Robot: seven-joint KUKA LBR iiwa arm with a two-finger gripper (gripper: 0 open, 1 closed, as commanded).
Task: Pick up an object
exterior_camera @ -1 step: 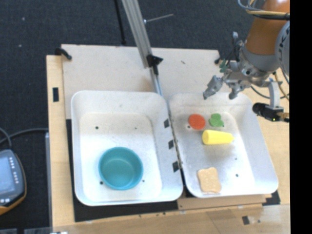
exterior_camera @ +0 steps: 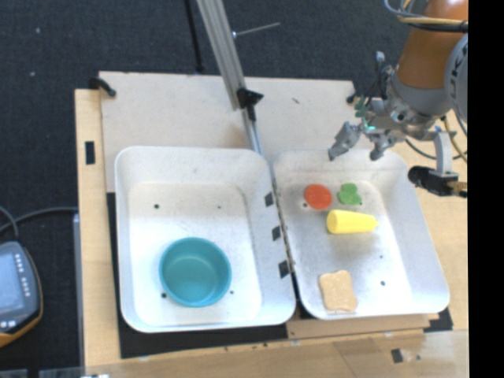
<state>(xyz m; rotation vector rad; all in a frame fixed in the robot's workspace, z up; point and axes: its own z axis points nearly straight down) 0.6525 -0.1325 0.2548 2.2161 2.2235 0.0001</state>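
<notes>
Camera view, fixed above the counter point(exterior_camera: 94, 211). The end effector point(exterior_camera: 361, 146) of the grey arm hangs over the far rim of the right-hand shallow white bin point(exterior_camera: 417, 235), its two fingers spread apart with nothing between them. The pick has not begun: no object is lifted, and descent, closure and lift all remain. Candidate objects lie in that bin: a round orange-red plastic piece point(exterior_camera: 318, 196) just beside a small knobbly green piece point(exterior_camera: 350, 194), a yellow cone-like plastic block point(exterior_camera: 351, 222) lying on its side near both, and a flat tan toast-shaped slice point(exterior_camera: 338, 290) well apart near the front. The left-hand white bin point(exterior_camera: 134, 179) holds an upright teal plastic bowl point(exterior_camera: 195, 271).
</notes>
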